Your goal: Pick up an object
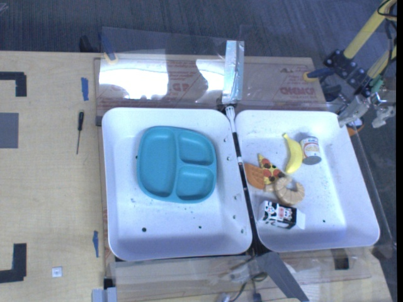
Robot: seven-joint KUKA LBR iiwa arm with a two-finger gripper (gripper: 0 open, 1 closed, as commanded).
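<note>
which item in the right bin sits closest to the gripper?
The small can, lying beside the banana in the right bin, nearest the gripper at the bin's upper right corner. The pizza slice, round pastry and black-and-white box lie farther off.

Two bins sit side by side on the table (44, 187). The left bin (119, 225) holds a divided plate (176, 163) lying flat. In the right bin (340, 212), a banana (292, 154) lies left of a small can (310, 150), the two just beside each other. Nearer the camera lie a pizza slice (259, 173) (by the divider wall), a round bagel-like piece (289, 191) touching it, and a small carton (279, 215).
</note>
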